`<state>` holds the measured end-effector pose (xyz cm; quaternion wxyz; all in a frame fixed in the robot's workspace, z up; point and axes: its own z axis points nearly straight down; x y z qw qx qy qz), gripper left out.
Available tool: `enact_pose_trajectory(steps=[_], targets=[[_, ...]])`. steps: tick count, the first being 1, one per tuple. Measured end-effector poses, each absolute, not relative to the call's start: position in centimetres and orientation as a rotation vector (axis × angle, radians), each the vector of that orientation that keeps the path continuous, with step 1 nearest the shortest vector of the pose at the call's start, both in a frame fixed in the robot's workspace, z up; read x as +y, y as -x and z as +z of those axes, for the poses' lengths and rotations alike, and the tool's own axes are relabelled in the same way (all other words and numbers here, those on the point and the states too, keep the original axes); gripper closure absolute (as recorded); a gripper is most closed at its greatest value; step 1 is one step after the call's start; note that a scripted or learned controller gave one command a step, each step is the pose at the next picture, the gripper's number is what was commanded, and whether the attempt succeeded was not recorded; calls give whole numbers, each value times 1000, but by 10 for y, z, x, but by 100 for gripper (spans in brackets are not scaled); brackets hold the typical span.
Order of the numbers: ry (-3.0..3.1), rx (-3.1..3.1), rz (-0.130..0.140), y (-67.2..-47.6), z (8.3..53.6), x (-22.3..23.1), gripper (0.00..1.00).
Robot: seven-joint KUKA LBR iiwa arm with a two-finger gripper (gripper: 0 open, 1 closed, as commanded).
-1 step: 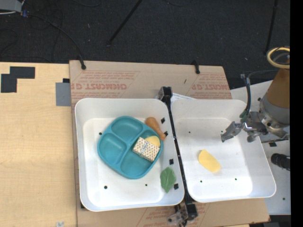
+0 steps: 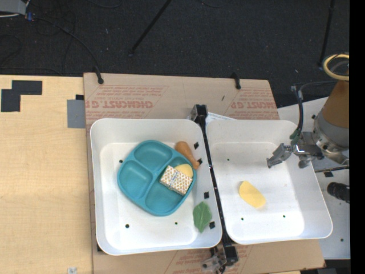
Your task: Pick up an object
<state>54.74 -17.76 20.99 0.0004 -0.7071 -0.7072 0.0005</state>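
Two white bins sit side by side on a sheet of cardboard (image 2: 171, 96) laid over a pale wooden bench (image 2: 40, 170).

The left bin (image 2: 108, 236) holds a teal plate (image 2: 140, 178) with divided compartments, lying flat near the bin's middle. A patterned packet (image 2: 176, 180) rests on the plate's right side, tilted, and it overlaps a yellow piece (image 2: 185, 169) just beside it. An orange-brown carrot (image 2: 186, 151) lies at the plate's far right edge, slanting toward the divider between the bins. A green leaf (image 2: 202, 216) lies on the bin floor near the plate's near right side, close to the bin's right wall.

The right bin (image 2: 311, 224) holds one yellow lemon (image 2: 251, 194), flat on the floor, left of the bin's middle and toward the near side.

The arm (image 2: 336, 110) comes in from the right, its orange band above the grey wrist, over the right bin's far right rim. The gripper (image 2: 279, 156) reaches left from the wrist and hangs over the right bin's far half. Nothing sits between its fingers. Whether the fingers are wide or narrow cannot be told from this slant, since the metal parts blur together. The gripper is to the right of and beyond the lemon, apart from it, and well apart from everything in the left bin.

Black cables (image 2: 85, 27) trail across the dark floor beyond the bench.
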Motion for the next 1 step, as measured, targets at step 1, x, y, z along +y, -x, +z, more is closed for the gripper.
enact_pose_trajectory(steps=[1], targets=[[2218, -2218, 4, -547, 149, -182, 0]])
